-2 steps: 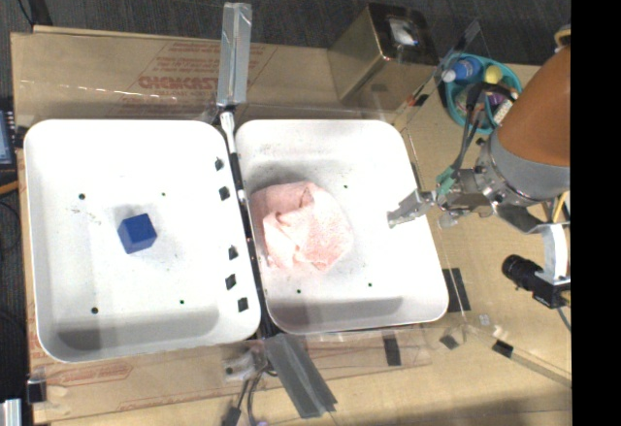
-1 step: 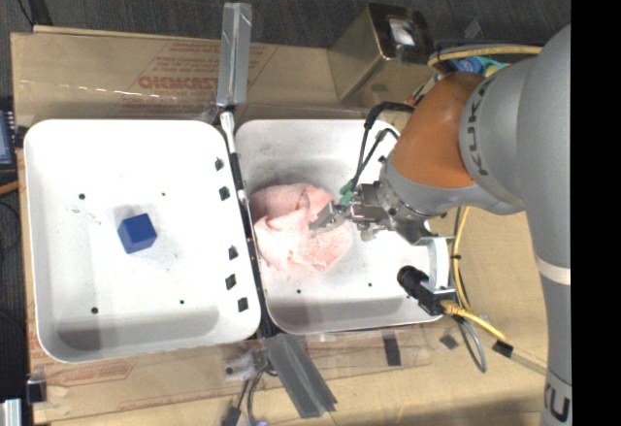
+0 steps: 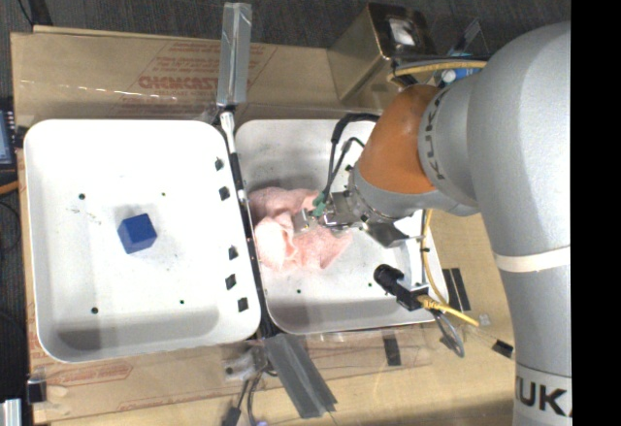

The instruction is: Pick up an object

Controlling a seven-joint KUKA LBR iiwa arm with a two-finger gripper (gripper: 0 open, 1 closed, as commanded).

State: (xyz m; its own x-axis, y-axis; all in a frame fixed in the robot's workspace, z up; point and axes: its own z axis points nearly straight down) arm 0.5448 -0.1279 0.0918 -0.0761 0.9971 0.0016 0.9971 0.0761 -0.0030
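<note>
Two white bins are sitting side by side on the tabletop; the hand (image 3: 325, 213) is reaching into the right bin (image 3: 291, 312), pressing at the pink cloth (image 3: 291, 230), which is spreading leftward toward the divider. Whether it is clenched cannot be told. One blue cube (image 3: 137, 231) is lying in the left bin (image 3: 58, 317), well apart with open room around it.

One fixed camera above the table (image 3: 116, 65), looking down at a slant, both shallow white plastic bins (image 3: 58, 220) side by side mid-frame, grey arm with orange band (image 3: 466, 152) entering from the right, close and large, dark floor along top.
</note>
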